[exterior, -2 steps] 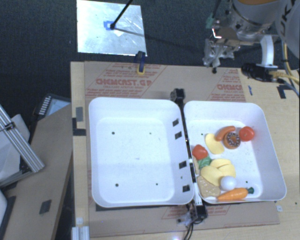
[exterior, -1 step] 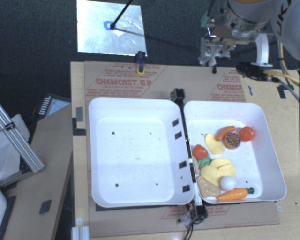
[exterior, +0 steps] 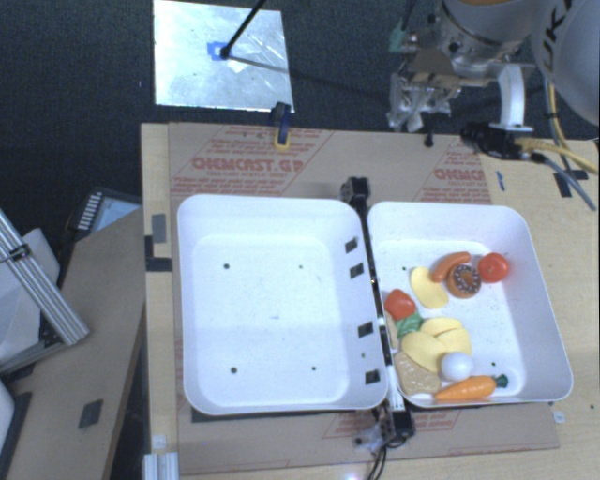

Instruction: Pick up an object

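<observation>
Carrot [exterior: 466,387] at right bin [exterior: 539,281] front edge, exposed: easiest target. Gripper [exterior: 415,103] high behind bins, finger state indiscernible; best lowered vertically, straddling carrot crosswise.

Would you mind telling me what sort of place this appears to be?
Probably a robotics lab bench for grasping trials: a robot arm hangs over two white bins, one holding toy food such as a carrot, on a board clamped in place.
</observation>
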### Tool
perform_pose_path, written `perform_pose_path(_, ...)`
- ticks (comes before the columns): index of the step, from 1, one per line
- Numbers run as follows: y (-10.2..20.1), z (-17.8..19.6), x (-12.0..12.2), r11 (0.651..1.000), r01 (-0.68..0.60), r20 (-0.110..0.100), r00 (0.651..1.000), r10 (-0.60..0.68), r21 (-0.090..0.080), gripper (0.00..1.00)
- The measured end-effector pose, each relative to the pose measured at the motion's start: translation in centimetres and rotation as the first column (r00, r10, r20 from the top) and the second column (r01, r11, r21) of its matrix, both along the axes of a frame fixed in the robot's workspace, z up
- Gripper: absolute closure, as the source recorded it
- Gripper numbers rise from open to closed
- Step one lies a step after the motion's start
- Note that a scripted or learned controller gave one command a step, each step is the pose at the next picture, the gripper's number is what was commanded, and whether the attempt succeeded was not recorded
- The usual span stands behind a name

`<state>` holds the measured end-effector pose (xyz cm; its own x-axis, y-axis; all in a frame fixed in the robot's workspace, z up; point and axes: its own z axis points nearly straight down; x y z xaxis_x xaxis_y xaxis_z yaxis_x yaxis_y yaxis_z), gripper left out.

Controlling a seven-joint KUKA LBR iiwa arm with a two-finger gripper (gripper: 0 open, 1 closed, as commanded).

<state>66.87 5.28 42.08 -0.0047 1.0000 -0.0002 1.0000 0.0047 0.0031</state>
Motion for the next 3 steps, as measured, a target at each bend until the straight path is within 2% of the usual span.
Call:
perform_pose_path(1, 1.1, 1.0, 0.0, 1.000, 0.001, 0.000, 1.000, -0.001, 0.000, 1.00)
perform_pose_path(3, 6.7, 4.3, 0.0, 1.000, 0.000, 0.001, 1.000, 0.000, 0.001, 1.00)
